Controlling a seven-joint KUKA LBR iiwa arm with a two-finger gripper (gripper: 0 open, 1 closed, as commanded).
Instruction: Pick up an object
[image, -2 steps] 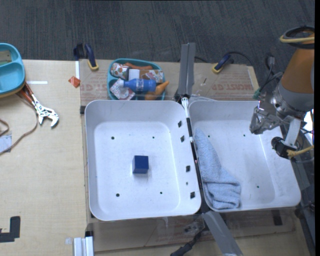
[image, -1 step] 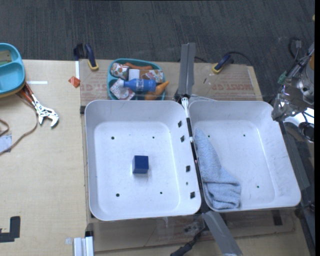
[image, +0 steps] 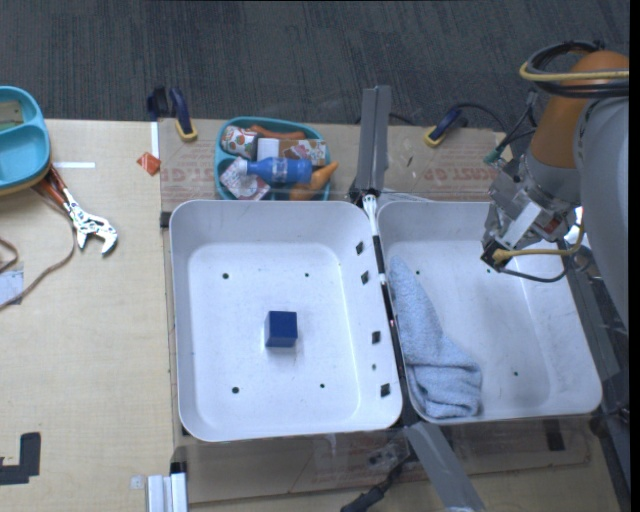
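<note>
Writing: faint reddish lettering runs along the brown tape (image: 190, 172) on the bench behind the left bin; it is too blurred to read. The packets in the small tub carry print that is also too small to make out.
Bins: two shallow white bins stand side by side, their inner rims touching along the middle.
Left bin (image: 200, 400): holds one blue block (image: 282, 328), lying flat near the middle of the floor, slightly toward the front edge, well apart from every wall.
Right bin (image: 560, 400): holds one pale blue towel (image: 428, 345), bunched along the left wall and running from mid-floor down to the front-left corner.
Small tub (image: 228, 135): one teal tub just behind the back edge of the left bin, packed with a blue bottle, orange pieces and wrapped packets; the count inside cannot be told.
Teal tray (image: 30, 165): one, at the back-left corner of the bench, partly cut off.
Wrench (image: 85, 222): one, metal, on the bench just beside the teal tray.
Clamps: two with blue-and-yellow handles on the back edge of the bench, one (image: 178, 112) behind the left bin, one (image: 442, 126) behind the right bin.
Arm: one, grey with an orange band (image: 580, 110), over the back-right corner of the right bin.
Gripper (image: 497, 255): above the back edge of the right bin, near its right wall, well apart from the blue block and the towel; nothing shows between its fingers, and how far they are spread cannot be told.
</note>
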